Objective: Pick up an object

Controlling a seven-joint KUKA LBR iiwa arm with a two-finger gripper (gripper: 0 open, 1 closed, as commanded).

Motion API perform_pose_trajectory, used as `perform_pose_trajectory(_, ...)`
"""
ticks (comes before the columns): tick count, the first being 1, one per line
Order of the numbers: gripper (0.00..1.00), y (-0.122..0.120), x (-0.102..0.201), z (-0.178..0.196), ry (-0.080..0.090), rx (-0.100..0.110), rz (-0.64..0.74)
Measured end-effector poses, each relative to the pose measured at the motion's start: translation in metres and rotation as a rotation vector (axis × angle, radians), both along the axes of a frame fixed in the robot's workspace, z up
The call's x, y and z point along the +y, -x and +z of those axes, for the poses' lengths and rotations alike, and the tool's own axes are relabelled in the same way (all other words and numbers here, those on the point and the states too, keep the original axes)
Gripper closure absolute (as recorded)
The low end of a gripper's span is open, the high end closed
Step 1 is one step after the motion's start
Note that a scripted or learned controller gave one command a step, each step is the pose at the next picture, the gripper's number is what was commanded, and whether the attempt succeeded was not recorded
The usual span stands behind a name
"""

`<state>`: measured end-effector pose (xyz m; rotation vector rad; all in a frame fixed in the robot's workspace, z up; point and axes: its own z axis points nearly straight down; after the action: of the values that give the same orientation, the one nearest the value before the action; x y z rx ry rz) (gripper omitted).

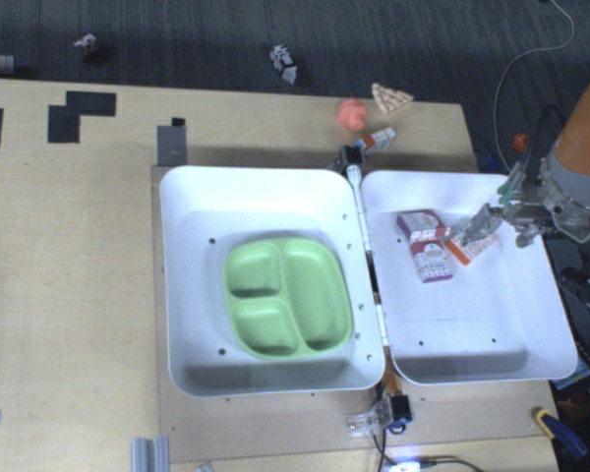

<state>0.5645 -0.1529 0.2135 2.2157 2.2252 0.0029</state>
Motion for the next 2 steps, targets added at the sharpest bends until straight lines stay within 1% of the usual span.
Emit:
perform_pose_trajectory(1, 0.00, -0.040, 0.010, -0.113, 0.004, -0.015, -0.001)
perform_pose_trajectory(2, 1.00, -0.042, 0.010, -0.101, 0.006, -0.021, 0.000)
